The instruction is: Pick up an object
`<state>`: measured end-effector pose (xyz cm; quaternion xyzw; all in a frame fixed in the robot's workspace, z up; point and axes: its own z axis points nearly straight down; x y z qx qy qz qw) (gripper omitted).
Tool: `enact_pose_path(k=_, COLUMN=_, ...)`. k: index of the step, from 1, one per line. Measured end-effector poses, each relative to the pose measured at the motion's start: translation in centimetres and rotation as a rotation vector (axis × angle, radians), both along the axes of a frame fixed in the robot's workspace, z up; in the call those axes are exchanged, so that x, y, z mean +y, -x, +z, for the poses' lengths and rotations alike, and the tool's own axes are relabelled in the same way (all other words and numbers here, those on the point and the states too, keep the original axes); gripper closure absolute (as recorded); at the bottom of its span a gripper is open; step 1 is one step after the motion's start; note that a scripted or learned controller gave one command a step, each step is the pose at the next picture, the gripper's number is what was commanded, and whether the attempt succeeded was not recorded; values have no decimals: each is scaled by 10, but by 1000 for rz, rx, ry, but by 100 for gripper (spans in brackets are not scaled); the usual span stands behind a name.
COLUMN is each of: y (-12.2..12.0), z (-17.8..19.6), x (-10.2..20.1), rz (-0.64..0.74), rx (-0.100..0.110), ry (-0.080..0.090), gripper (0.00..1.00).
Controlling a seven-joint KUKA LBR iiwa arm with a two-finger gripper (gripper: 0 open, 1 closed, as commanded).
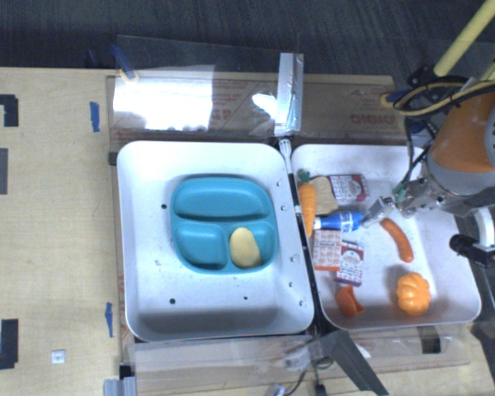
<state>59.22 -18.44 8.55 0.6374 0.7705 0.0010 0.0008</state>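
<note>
While the grey arm with its orange band [469, 143] reaches in from three o'clock, we see its end effector [378, 210] low in the right white bin [458, 299], beside a blue-and-white tube [338, 221]; whether it grips, we cannot tell. At five o'clock sits a small orange pumpkin-shaped toy [412, 293].

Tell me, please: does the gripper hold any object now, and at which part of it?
It cannot be told. The gripper is low in the right bin, at one end of the blue tube, but nothing shows clearly between its fingers.
</note>
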Motion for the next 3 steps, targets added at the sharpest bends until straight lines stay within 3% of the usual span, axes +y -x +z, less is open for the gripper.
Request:
enact_pose_path(k=1, y=-1, z=8, x=-1, rz=-2, rx=-1, ry=0, gripper=100)
enact_pose_path(k=2, y=30, z=2, x=50, rz=265, rx=-5, ry=4, gripper=100)
enact_pose_path(k=3, y=-18, z=20, x=58, rz=28, rx=6, ry=0, gripper=100)
